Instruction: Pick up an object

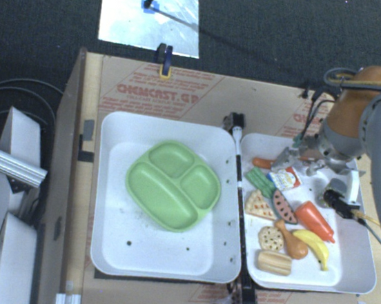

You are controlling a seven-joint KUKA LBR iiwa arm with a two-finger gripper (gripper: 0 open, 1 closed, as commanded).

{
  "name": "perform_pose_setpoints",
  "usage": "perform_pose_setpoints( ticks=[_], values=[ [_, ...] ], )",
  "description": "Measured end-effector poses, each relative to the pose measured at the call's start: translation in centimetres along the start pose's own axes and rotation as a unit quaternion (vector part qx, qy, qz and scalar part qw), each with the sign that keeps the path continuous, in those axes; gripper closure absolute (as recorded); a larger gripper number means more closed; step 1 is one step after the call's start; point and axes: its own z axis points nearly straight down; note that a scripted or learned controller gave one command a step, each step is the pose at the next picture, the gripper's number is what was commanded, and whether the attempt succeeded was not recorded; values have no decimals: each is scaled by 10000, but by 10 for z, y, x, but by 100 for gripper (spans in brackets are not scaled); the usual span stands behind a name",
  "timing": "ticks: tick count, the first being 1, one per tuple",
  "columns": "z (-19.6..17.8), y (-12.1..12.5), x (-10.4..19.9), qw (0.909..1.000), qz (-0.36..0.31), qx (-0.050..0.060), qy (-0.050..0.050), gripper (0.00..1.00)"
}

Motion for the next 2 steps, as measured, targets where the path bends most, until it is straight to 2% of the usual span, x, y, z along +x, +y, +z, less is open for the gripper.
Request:
perform_pose_setpoints(
  ticks=[1, 2],
  values=[
    [-5, -37, -36, 9999, 62, -98, 11, 0],
    [-77, 9, -45, 10000, 29, -56, -4, 0]
  ],
)
